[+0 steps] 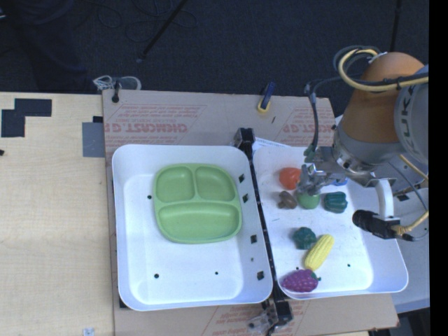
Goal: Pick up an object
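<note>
gripper (309, 185) hovers right over the small round green plastic fruit (308, 201), 12 o'clock of the bumpy yellow plastic corn cob (318, 251), probably lining up a grab

We see a dark blue-black backdrop (210, 33) toward twelve o'clock, a pale wooden benchtop (49, 229) at nine o'clock, and printed brown cardboard (182, 117) lying flat at centre.

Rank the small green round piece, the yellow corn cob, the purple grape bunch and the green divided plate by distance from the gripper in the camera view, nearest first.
1. Small green round piece, right under the gripper, in the right bin.
2. Yellow corn cob, lower in that bin.
3. Purple grape bunch, at the bin's bottom edge.
4. Green divided plate, across in the left bin.
</note>
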`<state>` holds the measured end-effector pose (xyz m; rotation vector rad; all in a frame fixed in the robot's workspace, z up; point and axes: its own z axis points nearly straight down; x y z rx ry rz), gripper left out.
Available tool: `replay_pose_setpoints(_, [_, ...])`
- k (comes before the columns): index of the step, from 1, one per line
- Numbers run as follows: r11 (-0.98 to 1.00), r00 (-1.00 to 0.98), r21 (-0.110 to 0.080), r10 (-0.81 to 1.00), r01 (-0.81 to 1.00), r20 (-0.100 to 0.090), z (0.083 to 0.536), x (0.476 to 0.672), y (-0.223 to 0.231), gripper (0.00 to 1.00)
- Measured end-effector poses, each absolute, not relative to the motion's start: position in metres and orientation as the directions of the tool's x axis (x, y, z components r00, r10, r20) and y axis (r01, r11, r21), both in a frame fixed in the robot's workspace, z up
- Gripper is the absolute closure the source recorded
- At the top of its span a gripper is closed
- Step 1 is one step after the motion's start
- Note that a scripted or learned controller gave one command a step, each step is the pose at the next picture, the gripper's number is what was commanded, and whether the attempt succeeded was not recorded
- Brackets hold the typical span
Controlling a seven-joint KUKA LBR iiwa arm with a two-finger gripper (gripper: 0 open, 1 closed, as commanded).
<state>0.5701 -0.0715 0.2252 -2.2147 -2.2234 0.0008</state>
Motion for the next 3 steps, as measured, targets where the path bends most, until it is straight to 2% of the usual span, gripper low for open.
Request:
replay_pose_setpoints(2, [0.004, -0.004, -0.003, 1.000, 1.000, 0.002, 0.237, 0.608, 0.017, 1.00])
replay_pose_setpoints(3, [0.001, -0.001, -0.006, 1.000, 1.000, 0.000, 0.222, 0.614, 0.033, 1.00])
